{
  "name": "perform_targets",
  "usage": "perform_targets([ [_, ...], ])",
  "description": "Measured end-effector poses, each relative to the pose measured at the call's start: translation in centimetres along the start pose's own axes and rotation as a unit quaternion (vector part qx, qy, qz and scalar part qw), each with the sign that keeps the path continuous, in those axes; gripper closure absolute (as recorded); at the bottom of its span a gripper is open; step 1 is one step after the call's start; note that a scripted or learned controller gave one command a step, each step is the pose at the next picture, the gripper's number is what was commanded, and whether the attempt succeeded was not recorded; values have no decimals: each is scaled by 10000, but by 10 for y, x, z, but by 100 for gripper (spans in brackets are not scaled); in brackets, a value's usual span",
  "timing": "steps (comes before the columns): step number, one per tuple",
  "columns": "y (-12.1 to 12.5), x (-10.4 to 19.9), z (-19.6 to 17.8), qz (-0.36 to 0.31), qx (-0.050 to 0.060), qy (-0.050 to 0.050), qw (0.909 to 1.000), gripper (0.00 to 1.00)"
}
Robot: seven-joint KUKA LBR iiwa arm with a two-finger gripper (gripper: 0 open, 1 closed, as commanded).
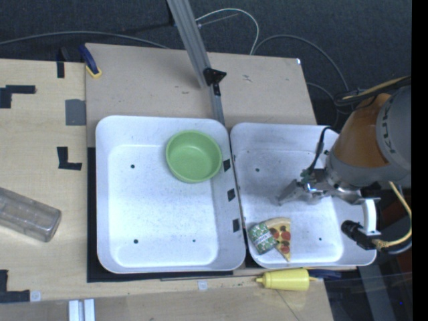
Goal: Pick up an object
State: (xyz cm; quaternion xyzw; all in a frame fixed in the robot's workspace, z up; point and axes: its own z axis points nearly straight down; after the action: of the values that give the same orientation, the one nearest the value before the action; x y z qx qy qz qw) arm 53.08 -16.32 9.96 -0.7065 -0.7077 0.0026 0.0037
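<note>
Low over the right shallow white bin [281, 128], the grey two-finger gripper [291, 192], pointing toward the bin's middle and hanging just above the speckled floor; open or closed, impossible to tell from this slant. Behind it, reaching in from the right, the grey arm with its orange band [364, 142], a black cable looped along the wrist. Nearer the front wall of that same bin, a small flat wedge printed in green, red and yellow like a pizza slice [271, 237], lying flat, near the gripper but apart from it, closer to the camera's side. Across the divide, in the left shallow white bin [101, 179], a pale green round plastic bowl [194, 156], upright, mouth up, tucked toward the far right corner, well apart from the gripper. Outside the bins, on the bench's front edge just beside the right bin, a yellow squeeze bottle [287, 279] on its side. Farther left on the wooden bench top [40, 152], a clear plastic tub [25, 214] lying tilted, with black tape marks around it. Above the bins, a slanted grey metal pole [190, 35] ending at a black clamp, and thin cables curling over the dark floor
</note>
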Motion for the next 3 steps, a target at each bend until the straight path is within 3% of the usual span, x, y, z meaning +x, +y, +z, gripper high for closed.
perform_targets([
  [1, 2, 0, -14, -6, -25, 0, 10000, 100],
  [3, 6, 1, -99, -3, -62, -13, 10000, 100],
])
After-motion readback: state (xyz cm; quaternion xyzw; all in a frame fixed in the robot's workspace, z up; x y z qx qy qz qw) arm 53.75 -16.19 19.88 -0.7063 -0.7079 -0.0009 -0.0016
